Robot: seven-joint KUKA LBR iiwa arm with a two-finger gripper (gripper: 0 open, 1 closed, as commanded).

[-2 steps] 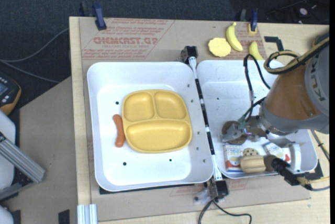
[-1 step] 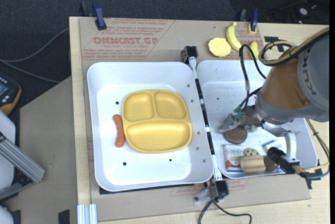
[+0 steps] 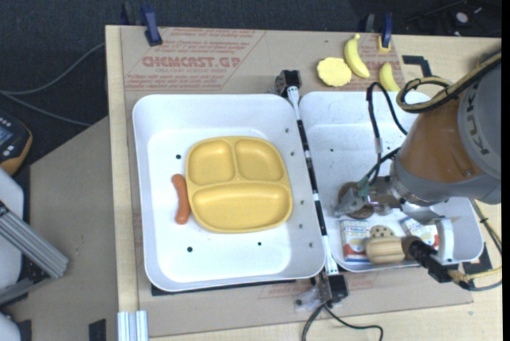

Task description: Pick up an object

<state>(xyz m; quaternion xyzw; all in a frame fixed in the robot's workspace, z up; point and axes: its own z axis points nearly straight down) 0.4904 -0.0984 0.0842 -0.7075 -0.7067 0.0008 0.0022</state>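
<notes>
arm low over the right bin, divided plate and sausage in the left

the bench (image 3: 199,60) is a pale board with red printed lettering along its far part and blue clamps at the far edge. on it, the left bin (image 3: 155,252) holds a yellow divided plate (image 3: 237,183) with three compartments, lying flat near the bin's middle. just beside the plate's left edge lies an orange sausage (image 3: 182,198), lengthwise along the plate's side and close enough that touching cannot be ruled out.

behind the bins, on the bare bench near the far edge, sit a round yellow food piece (image 3: 335,72) and two small bananas, the first banana (image 3: 356,57) just right of the round piece and the second banana (image 3: 388,77) a little further right.

the right bin (image 3: 335,124) carries the arm (image 3: 438,152), which reaches in from the right and hangs low over the bin's near half, black cables looping off it. the gripper (image 3: 362,200) points left, down among small items: a dark brownish object (image 3: 351,196) lies right at its tip. whether the fingers are released or clenched on it cannot be told. nearer the front wall lie a flat printed packet (image 3: 355,239), a tan bread-like roll (image 3: 385,251) and a cookie (image 3: 379,233) just behind the roll.
</notes>
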